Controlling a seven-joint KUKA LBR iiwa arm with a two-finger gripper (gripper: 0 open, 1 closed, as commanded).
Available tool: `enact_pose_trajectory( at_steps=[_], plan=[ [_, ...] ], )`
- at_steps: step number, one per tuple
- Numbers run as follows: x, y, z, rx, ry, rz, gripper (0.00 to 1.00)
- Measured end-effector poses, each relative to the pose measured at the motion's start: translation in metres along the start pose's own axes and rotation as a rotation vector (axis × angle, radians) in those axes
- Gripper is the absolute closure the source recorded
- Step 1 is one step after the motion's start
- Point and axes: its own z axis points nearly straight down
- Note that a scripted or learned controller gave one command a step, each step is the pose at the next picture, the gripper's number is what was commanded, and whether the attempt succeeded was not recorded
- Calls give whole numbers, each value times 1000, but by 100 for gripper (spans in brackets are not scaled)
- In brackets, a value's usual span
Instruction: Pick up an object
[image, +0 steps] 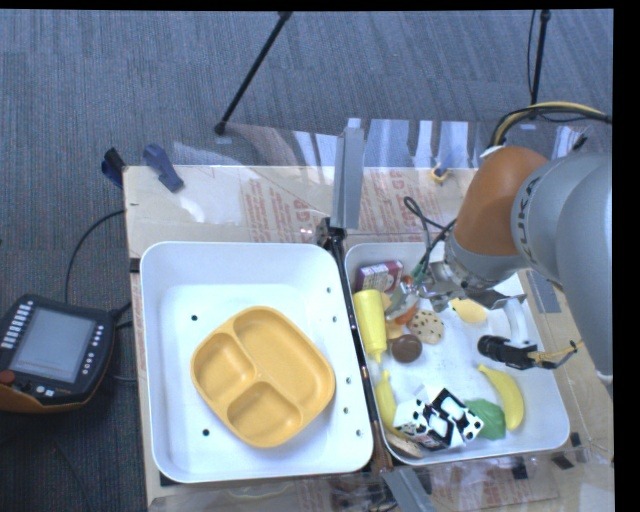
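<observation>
My gripper (418, 288) reaches down into the upper left part of the right bin (548, 432), under the grey arm with the orange band. It hangs just above a maroon box (377, 274), a yellow bottle (369, 321) and a small orange piece (400, 316). A speckled cookie (429, 326) and a brown round thing (406, 348) lie just below it. A pale yellow lump (470, 311) rests to its right. I see nothing clearly held.
A banana (506, 396), a green piece (488, 418), a black-and-white toy (446, 420) and another yellow piece (385, 398) lie at the front of the right bin. The left bin (175, 280) holds a yellow divided plate (262, 375). A handheld screen (50, 350) sits far left.
</observation>
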Motion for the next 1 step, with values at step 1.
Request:
enact_pose_trajectory(
  at_steps=[1],
  plan=[
    [-27, -25, 0, 1, 0, -42, 0]
  ],
)
